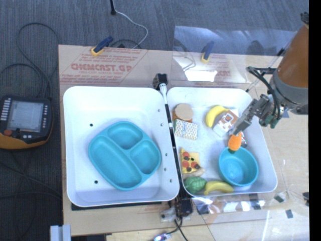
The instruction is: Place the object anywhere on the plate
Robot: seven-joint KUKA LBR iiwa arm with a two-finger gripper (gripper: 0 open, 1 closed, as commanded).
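Red "CHEMCAST" lettering [102, 67] behind bins [80, 104]

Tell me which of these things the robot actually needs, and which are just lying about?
Needed: the blue plate in the left bin; the hand; the orange piece just below it, probably its pick.

Lying about: blue bowl, two bananas, pizza slice, cookie, broccoli.

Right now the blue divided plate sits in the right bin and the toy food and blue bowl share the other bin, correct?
Not quite. The camera view shows the blue divided plate in the left bin, not the right. The toy food and blue bowl do share the other bin.
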